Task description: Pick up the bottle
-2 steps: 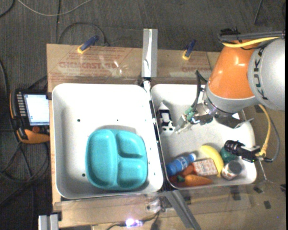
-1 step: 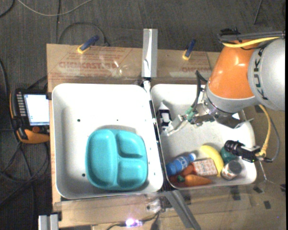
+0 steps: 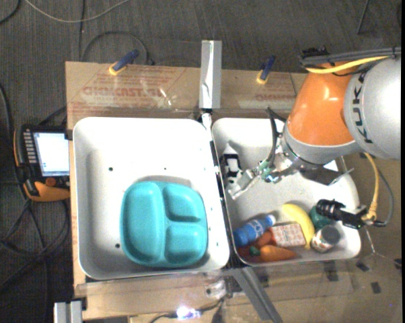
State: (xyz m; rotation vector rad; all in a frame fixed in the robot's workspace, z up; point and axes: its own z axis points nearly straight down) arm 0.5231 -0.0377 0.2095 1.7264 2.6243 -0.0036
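The bottle (image 3: 253, 229) is blue with a white cap and lies on its side near the front of the right bin (image 3: 246, 134), cap pointing up and to the right. My gripper (image 3: 237, 187) hangs over the bin's left part, slanting down and left from the orange-banded wrist. It sits above and a little left of the bottle, apart from it. I see nothing held in it.
Around the bottle lie a yellow banana (image 3: 298, 217), a red-and-white box (image 3: 287, 235), an orange carrot (image 3: 277, 252), a green thing (image 3: 319, 215) and a silver can (image 3: 325, 238). A small black-and-white thing (image 3: 229, 163) stands by the bin's left wall. A teal divided plate (image 3: 165, 223) lies in the left bin (image 3: 95, 147).
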